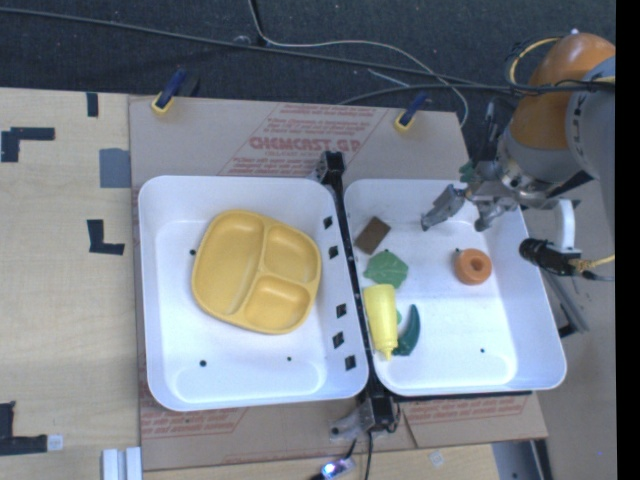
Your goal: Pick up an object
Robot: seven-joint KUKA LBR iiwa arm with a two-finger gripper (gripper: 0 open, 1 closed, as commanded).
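The right bin (520, 363) holds several small objects: a brown block (373, 233), a green leafy piece (386, 267), a yellow corn-like piece (381, 318) with a dark green piece (408, 332) beside it, and an orange round piece (473, 266). My gripper (459, 214) hovers over the bin's upper right part, above and a little left of the orange piece. Its two fingers are spread apart with nothing between them.
The left bin (160, 298) holds a yellow divided plate (257, 270). A black divider with clips (345, 268) runs between the bins. Cables cross the dark floor behind the bench. The arm's orange band (560, 88) rises at the right.
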